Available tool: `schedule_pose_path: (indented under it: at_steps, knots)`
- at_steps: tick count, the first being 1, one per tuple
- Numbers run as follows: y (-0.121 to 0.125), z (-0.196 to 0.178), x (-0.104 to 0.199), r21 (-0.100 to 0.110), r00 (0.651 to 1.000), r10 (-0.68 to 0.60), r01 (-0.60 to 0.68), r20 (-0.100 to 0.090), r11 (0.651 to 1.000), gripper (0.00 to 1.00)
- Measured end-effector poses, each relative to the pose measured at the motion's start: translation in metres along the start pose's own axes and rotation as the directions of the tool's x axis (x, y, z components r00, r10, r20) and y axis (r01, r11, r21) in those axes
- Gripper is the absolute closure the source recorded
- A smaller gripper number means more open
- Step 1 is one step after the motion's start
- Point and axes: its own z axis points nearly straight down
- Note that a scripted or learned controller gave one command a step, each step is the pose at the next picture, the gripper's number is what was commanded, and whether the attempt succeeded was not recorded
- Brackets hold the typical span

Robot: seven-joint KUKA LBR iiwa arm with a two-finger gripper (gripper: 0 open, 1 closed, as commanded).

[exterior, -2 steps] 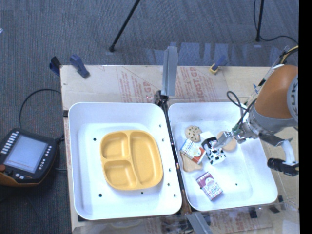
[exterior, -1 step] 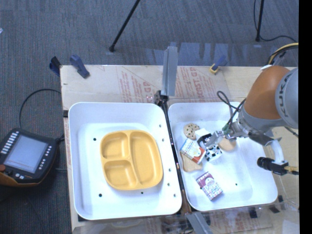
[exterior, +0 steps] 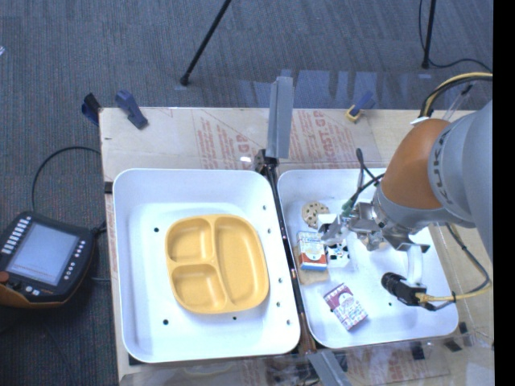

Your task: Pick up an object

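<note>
My gripper (exterior: 338, 236) hangs low in the right bin (exterior: 438, 316), just above a small black-and-white object (exterior: 339, 254) and beside an orange-and-white carton (exterior: 311, 252). Whether it is open or closed cannot be told from this angle, and nothing is visibly held, so I judge the pick not yet done. A round cookie (exterior: 315, 212) lies near the bin's far wall; a red packet (exterior: 345, 306) lies nearer the front. The carton crowds the target closely. The left bin (exterior: 137, 207) holds a yellow divided tray (exterior: 216, 262).
</note>
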Motion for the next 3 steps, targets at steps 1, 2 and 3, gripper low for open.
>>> schedule_pose_path:
  at_steps: [1,2,3]
  knots:
    - [0.028,0.012,0.031,0.023,0.999,0.034,-0.034,-0.005,0.999,0.0]
    - [0.024,0.01,0.031,0.041,1.0,0.029,-0.029,-0.003,0.999,1.0]
    - [0.024,-0.121,0.067,0.028,0.978,-0.209,0.209,-0.012,0.977,1.0]
